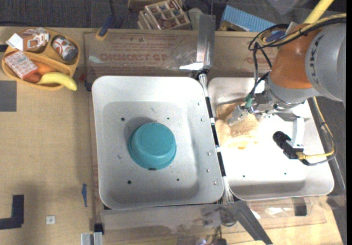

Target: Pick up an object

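The teal bowl (153, 145) is sitting upside down in the middle of the left bin (110, 183), with open floor all round it. The gripper (242, 113) is hanging over the right bin (319, 186), just across the shared rim (213, 128), right of the bowl and farther back; whether it is open or gripping, I cannot tell.

Two bins sit side by side on the bench (44, 145). A bowl (153, 145) lies upside down in the middle of the left bin (110, 101). The arm (308, 62) reaches in from the right, over the back of the right bin (275, 178). A tray (41, 62) with a banana (59, 79) sits at the far left, behind the bins.
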Robot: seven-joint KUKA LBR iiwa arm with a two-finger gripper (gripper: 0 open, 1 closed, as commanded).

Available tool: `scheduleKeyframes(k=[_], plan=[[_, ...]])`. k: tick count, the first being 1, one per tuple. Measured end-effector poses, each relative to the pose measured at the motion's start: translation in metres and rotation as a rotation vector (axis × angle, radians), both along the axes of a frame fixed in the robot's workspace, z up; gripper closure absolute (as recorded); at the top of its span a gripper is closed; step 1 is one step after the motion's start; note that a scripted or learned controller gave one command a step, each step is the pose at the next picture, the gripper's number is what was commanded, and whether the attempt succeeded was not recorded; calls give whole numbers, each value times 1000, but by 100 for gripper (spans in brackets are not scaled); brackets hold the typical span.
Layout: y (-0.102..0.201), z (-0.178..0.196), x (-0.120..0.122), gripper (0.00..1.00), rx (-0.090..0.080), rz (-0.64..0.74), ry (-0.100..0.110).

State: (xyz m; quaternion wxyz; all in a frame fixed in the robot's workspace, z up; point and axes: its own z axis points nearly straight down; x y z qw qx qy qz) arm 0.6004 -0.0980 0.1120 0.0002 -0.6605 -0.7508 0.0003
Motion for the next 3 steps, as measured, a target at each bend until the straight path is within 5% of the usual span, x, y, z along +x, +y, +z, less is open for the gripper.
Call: scheduleKeyframes(k=[1, 2, 3], plan=[[4, -21, 50, 0, -4, 210, -11], [-2, -21, 24, 0, -2, 202, -14], [-4, -8, 26, 100, -5, 198, -21]])
